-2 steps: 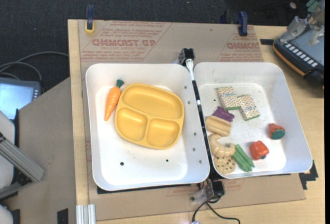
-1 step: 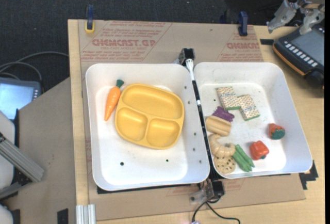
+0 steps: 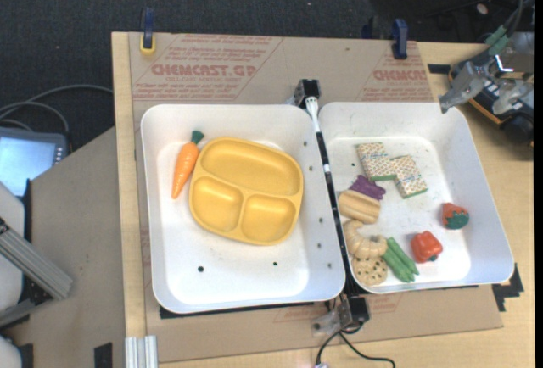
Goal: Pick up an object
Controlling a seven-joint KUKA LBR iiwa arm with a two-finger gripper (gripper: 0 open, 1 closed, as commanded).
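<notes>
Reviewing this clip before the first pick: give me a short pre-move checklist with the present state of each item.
1. Pickable items present in the right bin: ok; crackers, red pepper, green beans and more lie there.
2. A target lying apart from its neighbours: ok; the strawberry sits alone near the right wall.
3. Left bin contents: ok; carrot lies beside the yellow divided plate, outside its compartments.
4. Claw clear of the bins: ok; it is at the upper right, beyond the right bin's corner.
5. Claw open for a pick: cannot tell.
</notes>
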